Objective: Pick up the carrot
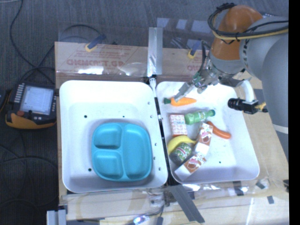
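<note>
The carrot (182, 101) is orange with a green top that points left. It lies flat near the back left corner of the right bin (243, 144). My gripper (189, 88) reaches down from the orange-banded wrist (233, 29) at the bin's back. Its tip sits right above the carrot's right half, very close to it or touching it. From this angle I cannot make out whether anything is gripped.
Further forward in the right bin lie a green bottle (199, 116), a red-orange pepper (220, 132), a pink-and-white box (178, 124), a yellow fruit (178, 141), a green can (183, 151) and a carton (199, 149). A blue divided plate (122, 150) sits in the left bin (75, 125).
</note>
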`<state>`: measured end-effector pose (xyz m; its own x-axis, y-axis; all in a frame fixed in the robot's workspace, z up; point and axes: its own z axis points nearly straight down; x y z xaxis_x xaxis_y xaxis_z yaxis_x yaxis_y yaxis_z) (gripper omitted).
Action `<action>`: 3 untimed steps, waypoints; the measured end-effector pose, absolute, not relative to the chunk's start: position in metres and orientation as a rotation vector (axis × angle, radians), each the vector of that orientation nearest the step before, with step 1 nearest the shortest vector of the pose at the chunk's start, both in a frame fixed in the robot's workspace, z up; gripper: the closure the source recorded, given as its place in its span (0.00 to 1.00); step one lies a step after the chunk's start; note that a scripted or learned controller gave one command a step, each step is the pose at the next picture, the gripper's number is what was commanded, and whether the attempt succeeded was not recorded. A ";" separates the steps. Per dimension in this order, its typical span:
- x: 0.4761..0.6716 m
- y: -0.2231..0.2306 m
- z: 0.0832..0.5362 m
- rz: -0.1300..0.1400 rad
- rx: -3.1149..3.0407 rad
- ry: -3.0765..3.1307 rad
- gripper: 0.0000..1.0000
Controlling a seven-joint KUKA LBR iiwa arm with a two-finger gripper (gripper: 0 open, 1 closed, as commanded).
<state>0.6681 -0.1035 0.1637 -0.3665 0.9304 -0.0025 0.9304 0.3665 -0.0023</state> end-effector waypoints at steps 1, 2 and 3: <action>0.668 -0.127 0.088 -0.008 1.713 2.635 0.00; 0.669 -0.091 0.185 -0.002 1.569 2.717 0.00; 0.667 -0.132 0.087 -0.010 1.557 2.738 0.00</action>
<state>0.6668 -0.1324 0.0875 -0.5110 0.8595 0.0037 0.8595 0.5111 -0.0093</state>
